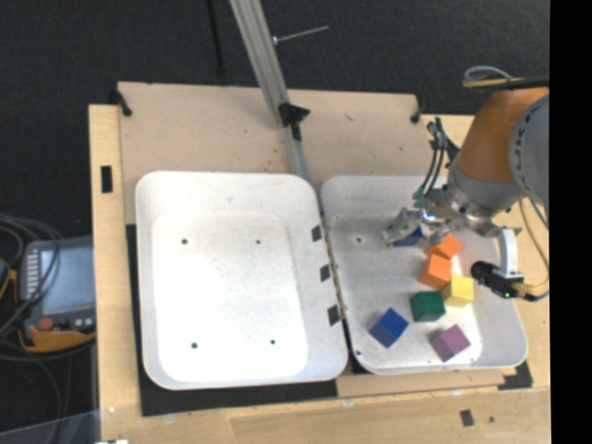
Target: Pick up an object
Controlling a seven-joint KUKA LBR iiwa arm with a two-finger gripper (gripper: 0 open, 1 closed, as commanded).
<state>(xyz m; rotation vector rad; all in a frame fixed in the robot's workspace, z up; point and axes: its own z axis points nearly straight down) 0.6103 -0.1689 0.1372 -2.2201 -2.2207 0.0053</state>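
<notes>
Several small blocks lie in the right bin [370, 211]. Two orange blocks [437, 270] sit one behind the other, with a yellow block [461, 290] and a green block [427, 305] just in front of them. A blue block [389, 326] and a purple block [450, 341] lie nearest the front rim. My gripper [408, 232] hangs low over the bin's middle, just left of the rear orange block [448, 246]. A small bluish patch shows under its tip; I cannot tell what it is.
The left bin [231, 276] stands beside the right one, with a divider rim between them. A slanted metal pole [264, 58] rises behind the bins. Cables and a black plug [495, 278] hang from the wrist over the right bin's right side.
</notes>
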